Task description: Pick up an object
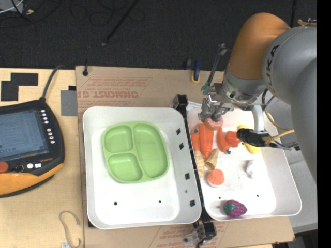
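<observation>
We see the gripper (212,119) low in the right bin (279,190), close to that bin's back rim and its wall shared with the left bin (98,133), its fingers closed around the pinkish top of a carrot (206,138), with little free room on those two sides. The right bin's near and outer stretches lie more open, holding a purple grape bunch (234,208), an orange cone piece (215,177), a waffle cone (211,159), a second carrot (226,139) and a yellow item (250,144). The left bin holds a green divided plate (136,152).
</observation>
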Tool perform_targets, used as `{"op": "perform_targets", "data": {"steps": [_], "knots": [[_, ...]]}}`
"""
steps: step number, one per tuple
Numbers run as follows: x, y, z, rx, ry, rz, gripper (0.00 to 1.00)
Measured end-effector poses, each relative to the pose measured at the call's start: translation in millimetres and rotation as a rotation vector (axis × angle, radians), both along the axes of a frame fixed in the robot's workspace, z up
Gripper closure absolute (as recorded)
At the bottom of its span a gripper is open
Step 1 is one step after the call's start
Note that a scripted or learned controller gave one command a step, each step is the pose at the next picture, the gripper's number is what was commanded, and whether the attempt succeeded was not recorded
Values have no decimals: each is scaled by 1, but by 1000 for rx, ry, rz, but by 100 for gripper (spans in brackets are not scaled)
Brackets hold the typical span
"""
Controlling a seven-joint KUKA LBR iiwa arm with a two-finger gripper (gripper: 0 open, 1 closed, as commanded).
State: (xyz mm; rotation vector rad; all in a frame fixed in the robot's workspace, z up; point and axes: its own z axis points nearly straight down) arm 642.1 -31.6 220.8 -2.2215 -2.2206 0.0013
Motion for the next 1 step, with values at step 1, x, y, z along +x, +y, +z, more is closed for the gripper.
{"op": "perform_targets", "data": {"steps": [1], "knots": [[0, -6, 10, 0, 0, 1, 100]]}}
